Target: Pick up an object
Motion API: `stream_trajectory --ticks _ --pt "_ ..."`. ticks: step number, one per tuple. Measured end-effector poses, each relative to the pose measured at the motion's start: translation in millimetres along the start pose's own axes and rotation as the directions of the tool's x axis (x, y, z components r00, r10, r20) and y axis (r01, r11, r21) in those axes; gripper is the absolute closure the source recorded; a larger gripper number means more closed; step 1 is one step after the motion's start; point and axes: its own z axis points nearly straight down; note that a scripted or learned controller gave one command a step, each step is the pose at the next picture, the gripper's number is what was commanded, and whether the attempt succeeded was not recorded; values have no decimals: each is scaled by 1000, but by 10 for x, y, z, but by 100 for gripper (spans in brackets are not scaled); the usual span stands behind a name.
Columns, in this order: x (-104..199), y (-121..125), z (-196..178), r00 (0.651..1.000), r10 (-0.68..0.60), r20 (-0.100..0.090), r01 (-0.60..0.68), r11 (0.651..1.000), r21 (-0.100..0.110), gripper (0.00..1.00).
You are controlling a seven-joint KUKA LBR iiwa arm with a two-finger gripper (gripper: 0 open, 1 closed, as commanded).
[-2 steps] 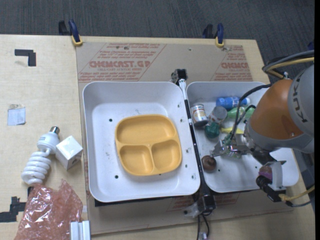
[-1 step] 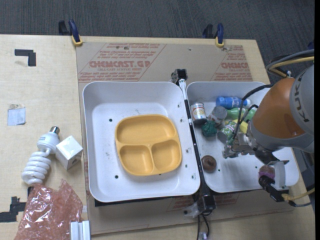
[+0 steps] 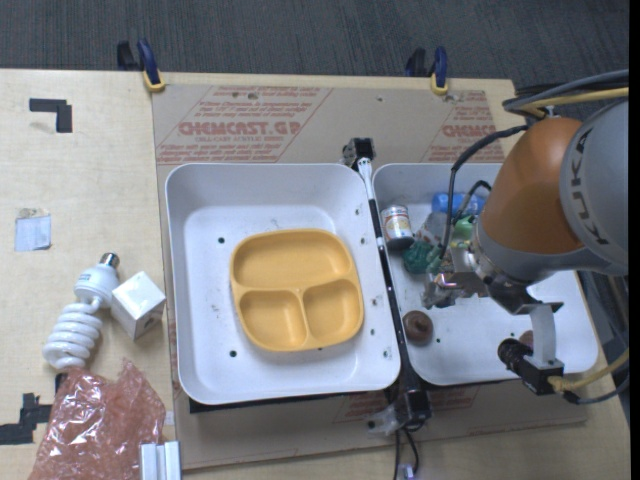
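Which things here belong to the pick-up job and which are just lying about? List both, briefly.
Job:
- tool, low in the right bin
- small jar
- green item
- brown round piece

Lying about:
- yellow divided tray in the left bin
- spiral light bulb
- white cube
- crumpled pink wrap

Two white bins (image 3: 190, 268) sit side by side. The nine-o'clock bin holds a yellow divided tray (image 3: 297, 290). The three-o'clock bin (image 3: 420, 363) holds a green object (image 3: 420, 258), a blue one (image 3: 441, 204) and a brown disc (image 3: 417, 327).
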Motion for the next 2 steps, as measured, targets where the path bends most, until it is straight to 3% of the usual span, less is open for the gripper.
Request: stream_trajectory --ticks 1,2 --pt "0 0 0 1000 0 0 0 1000 0 0" --pt "-802 193 668 1000 2 0 -2 1000 1 0"
